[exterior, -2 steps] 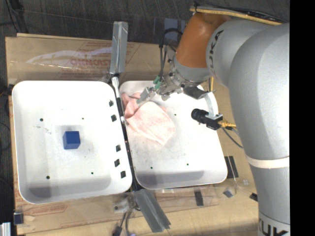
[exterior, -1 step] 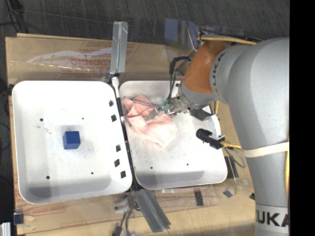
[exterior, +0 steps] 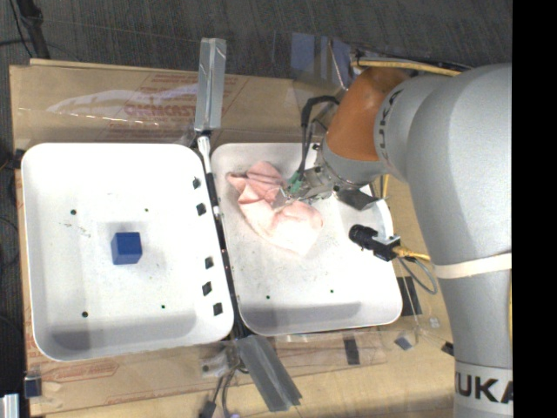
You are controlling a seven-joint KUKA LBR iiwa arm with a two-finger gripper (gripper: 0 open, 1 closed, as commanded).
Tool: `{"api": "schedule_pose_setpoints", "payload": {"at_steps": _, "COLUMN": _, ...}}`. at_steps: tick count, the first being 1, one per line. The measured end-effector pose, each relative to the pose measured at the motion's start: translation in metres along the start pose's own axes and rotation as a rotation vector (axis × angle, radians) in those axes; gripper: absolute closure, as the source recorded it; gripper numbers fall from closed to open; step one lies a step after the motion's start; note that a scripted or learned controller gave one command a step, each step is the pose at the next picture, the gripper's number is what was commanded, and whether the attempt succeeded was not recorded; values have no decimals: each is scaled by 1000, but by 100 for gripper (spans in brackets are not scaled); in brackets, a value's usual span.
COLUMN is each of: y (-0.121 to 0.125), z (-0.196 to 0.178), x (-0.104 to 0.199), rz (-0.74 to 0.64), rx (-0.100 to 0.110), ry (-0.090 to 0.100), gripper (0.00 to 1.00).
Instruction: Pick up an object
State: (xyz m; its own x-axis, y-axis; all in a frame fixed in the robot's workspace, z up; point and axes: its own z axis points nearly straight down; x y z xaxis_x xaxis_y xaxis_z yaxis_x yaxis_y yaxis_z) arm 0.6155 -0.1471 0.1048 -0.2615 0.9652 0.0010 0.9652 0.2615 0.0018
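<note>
Cube (exterior: 127,247) sits in the left bin (exterior: 52,172), well apart from everything. Cloth (exterior: 277,207) lies in the right bin (exterior: 348,307), with the gripper (exterior: 296,187) down on the cloth's upper edge.

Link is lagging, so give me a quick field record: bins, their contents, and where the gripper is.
left bin: one blue cube, lying apart from the walls
right bin: crumpled pink cloth in the upper half
gripper: down at the pink cloth, over its upper right part
grasp: cannot tell from this view
arm: enters from the right, above the right bin
</note>
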Motion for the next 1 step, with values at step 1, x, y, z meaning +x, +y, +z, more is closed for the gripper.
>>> {"api": "schedule_pose_setpoints", "payload": {"at_steps": 1, "y": -73, "z": -74, "x": 29, "rz": 202, "rx": 7, "ry": 1, "gripper": 100}}
